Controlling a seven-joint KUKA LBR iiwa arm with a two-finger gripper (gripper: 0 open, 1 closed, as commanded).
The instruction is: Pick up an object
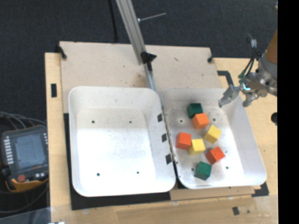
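Hand (237, 97) at right bin's (247, 139) far-right rim, finger state unclear; blocks (201, 134) lower-left, apart.

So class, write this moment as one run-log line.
gripper: above right bin's upper right rim, holding nothing | blocks: seven in right bin, untouched | left bin: no blocks

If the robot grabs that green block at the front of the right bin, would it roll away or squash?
The green block looks like a rigid cube with flat faces, so it should sit still rather than roll. Probably light. It lies close to a red block, which a gripper finger might nudge.
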